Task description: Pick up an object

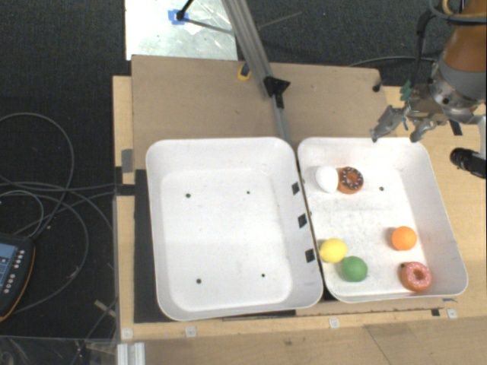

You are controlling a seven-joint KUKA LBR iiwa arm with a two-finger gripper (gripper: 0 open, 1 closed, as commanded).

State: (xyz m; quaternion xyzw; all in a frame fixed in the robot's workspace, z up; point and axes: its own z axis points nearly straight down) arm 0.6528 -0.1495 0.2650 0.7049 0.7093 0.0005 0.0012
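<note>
- Low right in the right bin: pink doughnut, green ball, yellow ball, orange ball.
- Farther up: white ball touching chocolate doughnut.
- Upper right: gripper, jaws apart, clamped on nothing, above the bin's far rim.

Legible text: none.
Handheld pendant, left edge: screen lit, characters too small to read.
Bins, tabletop: no readable markings.
</note>
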